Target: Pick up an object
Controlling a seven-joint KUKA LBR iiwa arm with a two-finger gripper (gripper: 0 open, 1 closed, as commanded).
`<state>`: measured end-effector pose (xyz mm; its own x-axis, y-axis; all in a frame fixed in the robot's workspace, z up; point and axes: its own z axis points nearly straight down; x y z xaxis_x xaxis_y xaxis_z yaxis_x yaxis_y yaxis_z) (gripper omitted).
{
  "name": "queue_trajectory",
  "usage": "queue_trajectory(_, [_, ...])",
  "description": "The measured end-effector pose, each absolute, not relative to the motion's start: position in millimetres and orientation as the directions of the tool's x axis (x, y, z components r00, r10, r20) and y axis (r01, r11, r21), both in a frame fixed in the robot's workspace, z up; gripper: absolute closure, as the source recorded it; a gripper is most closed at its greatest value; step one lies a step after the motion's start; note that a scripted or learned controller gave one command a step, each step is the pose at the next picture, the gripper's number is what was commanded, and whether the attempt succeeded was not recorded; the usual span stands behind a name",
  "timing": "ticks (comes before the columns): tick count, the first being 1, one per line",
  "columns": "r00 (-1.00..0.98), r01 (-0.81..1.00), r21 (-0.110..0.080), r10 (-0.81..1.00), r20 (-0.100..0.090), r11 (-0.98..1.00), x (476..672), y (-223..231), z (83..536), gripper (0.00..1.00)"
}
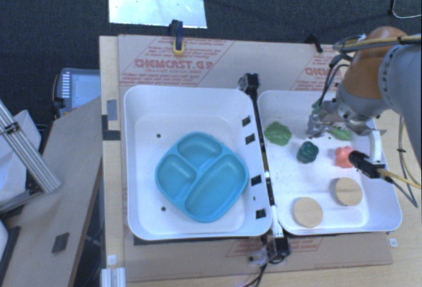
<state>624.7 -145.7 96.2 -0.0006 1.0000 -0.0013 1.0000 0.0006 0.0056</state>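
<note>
Above the right bin (394, 213), the pincer (319, 128) hangs low near the bin's far wall; whether it is wide, narrow or holding anything cannot be told from this view.

Directly below the pincer and just toward the camera lies a dark green lumpy object (307, 152), compact, with no clear long axis. To the pincer's left, near the divider between the bins, lies a lighter green lumpy object (277, 133), slightly longer across the bin than along it. To the pincer's right, a small green piece (341, 134) sits partly under the wrist; nearer the camera is a red-orange object (343, 156) with irregular outline. Farther toward the camera rest two tan round discs (307, 212), lying flat. Left bin (142, 121) holds a blue divided plate (201, 177).
</note>
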Motion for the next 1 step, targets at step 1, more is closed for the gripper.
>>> queue_trajectory(1, [-0.006, 1.000, 0.008, 1.000, -0.001, 0.006, 626.5, -135.5, 153.1, 1.00])
